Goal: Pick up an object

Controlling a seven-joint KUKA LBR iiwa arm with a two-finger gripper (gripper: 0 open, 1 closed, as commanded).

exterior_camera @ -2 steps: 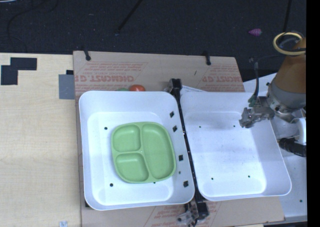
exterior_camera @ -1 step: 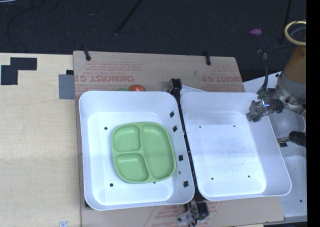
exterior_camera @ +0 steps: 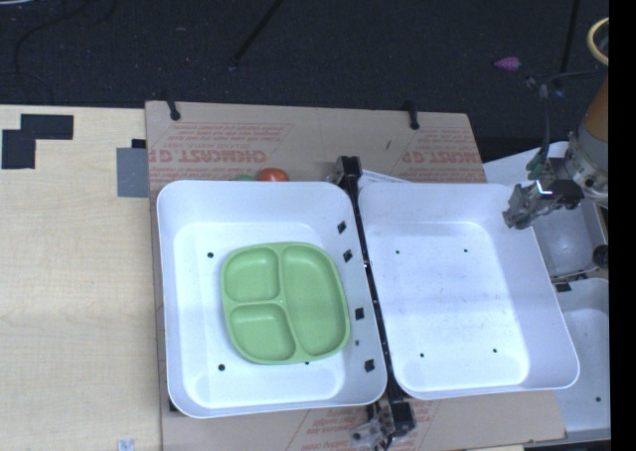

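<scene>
now the green divided plate (exterior_camera: 285, 302) lies flat in the left bin (exterior_camera: 189, 240), its long axis running roughly toward and away from the camera, slightly tilted, its single long compartment on the right. the jaws (exterior_camera: 521, 207) hover over the right bin's (exterior_camera: 467, 290) upper right rim, too small and dark to tell their state. an orange object (exterior_camera: 272, 176) peeks half hidden behind the left bin's far wall.

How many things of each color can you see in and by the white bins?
Green: 1, the divided plate in the left bin
Orange-red: 1, a small round thing just behind the left bin, partly hidden by its rim
White: 2, the left bin and the right bin
Total: 4
</scene>
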